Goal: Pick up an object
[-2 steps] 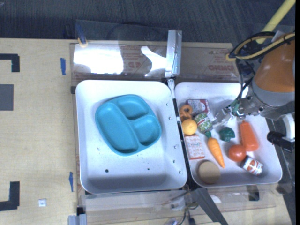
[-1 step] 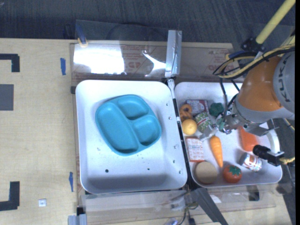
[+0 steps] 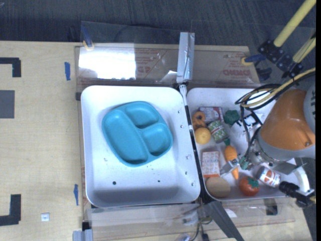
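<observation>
Looking down into the right bin [image 3: 261, 95], I see my hand [image 3: 242, 163] low among the clutter; whether it is open or closed on anything I cannot tell. The nearest candidate, a small orange carrot-like piece [image 3: 230, 155], lies just left of the hand, its long axis running roughly up-down the view. It looks smooth and bright, beside a pink packet [image 3: 210, 163].

Two bins side by side on the bench [image 3: 35, 134]. In the left bin [image 3: 95, 185], one tray [image 3: 136, 132] near the middle. In the right bin [image 3: 210, 95], a lemon [image 3: 202, 135] below a donut [image 3: 199, 118], a can [image 3: 218, 131] to their right, a tomato [image 3: 249, 186] and bottle [image 3: 268, 176] near the front, under the arm [image 3: 286, 124].
</observation>
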Controlling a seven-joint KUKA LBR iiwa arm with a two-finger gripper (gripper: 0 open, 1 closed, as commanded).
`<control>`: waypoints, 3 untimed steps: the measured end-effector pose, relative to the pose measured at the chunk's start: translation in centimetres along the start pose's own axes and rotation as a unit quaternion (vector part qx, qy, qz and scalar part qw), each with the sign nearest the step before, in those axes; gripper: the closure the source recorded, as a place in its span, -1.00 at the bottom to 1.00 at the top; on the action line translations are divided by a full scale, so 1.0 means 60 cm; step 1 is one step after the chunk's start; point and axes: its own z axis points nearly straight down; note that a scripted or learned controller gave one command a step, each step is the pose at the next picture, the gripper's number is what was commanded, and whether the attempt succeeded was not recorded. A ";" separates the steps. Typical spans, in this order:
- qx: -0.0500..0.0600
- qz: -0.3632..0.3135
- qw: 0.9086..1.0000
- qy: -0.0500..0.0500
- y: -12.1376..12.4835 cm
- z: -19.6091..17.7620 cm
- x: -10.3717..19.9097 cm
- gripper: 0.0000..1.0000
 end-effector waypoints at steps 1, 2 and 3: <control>-0.003 0.001 1.000 -0.002 0.004 -0.018 -0.002 1.00; -0.002 -0.001 1.000 0.000 0.153 -0.167 0.021 1.00; 0.001 -0.011 1.000 0.001 0.213 -0.161 0.013 1.00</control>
